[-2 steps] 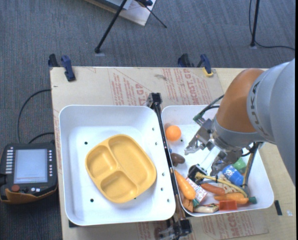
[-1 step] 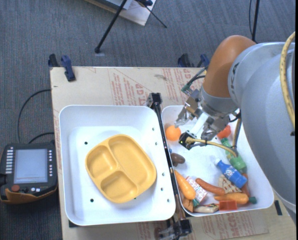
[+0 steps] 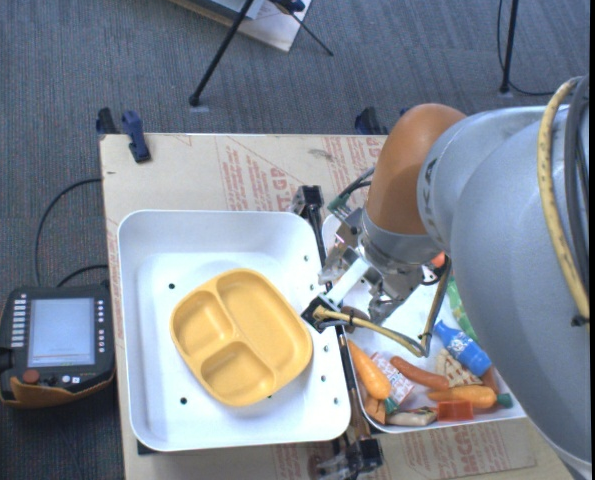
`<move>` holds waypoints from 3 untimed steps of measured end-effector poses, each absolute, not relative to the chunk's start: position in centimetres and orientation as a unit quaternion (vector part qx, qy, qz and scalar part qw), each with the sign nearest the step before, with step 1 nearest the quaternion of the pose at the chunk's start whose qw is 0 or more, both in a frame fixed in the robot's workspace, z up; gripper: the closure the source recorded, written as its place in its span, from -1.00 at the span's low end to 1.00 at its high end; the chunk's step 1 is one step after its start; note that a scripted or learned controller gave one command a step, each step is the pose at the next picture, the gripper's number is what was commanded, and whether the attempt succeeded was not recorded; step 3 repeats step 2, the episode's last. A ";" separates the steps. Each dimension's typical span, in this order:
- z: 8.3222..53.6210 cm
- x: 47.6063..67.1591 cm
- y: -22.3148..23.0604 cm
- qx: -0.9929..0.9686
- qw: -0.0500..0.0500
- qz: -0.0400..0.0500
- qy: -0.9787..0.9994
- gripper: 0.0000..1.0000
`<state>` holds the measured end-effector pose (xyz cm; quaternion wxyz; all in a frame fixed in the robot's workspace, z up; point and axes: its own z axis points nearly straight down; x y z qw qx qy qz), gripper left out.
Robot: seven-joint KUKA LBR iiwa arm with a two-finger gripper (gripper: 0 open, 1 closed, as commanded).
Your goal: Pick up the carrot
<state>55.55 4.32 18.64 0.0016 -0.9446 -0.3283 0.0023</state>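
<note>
Robot arm [image 3: 497, 228] reaching over the bin [image 3: 447, 420] to the right of a yellow plate [image 3: 241, 337].
The carrot [image 3: 368, 370] lies just right of the plate, in that neighbouring bin among other toy food. The gripper [image 3: 382, 300] hangs right of the plate, slightly behind the carrot; its grip cannot be made out.

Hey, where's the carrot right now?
The carrot lies in the right bin, along its left wall near the front. A reddish sausage-shaped toy is just to its right, and the yellow plate sits in the other bin.
</note>
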 end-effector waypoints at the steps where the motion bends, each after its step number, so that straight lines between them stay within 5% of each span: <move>1: 19.0 49.3 0.7 -0.935 0.002 0.002 -0.355 -1.00; 2: 18.6 55.5 -2.4 -0.960 0.001 0.002 -0.280 -1.00; 3: 18.6 55.5 -2.4 -0.960 0.001 0.002 -0.280 -1.00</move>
